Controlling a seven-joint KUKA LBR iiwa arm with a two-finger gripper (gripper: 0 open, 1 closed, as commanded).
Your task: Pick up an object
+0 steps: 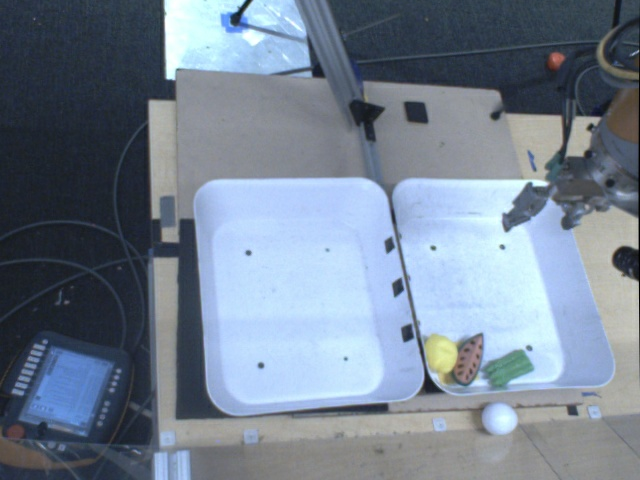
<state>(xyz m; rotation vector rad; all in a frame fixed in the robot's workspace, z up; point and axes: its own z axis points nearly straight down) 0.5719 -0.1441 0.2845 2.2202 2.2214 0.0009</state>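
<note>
A: Far left, on the dark floor, a control tablet [62, 388] is seen, ringed by loose cables [70, 258].

B: And next along, the left bin [300, 293] is set on the bench, its white floor marked by small dark dots.

A: The right bin [500, 278] is pressed right against it, edge touching edge. Three things are gathered at its near wall: a yellow toy [440, 352], a brown and red piece [468, 358] touching it, and a green piece [508, 367] just beside that.

B: A white ball [499, 418] is spotted outside, on the bench just in front of that bin.

A: And the gripper [545, 210] is found at the right bin's far right rim, well apart from the toys. Its two fingers are spread, and nothing is held between them.

B: Behind it, the grey arm [618, 163] is seen at the right edge.
</note>
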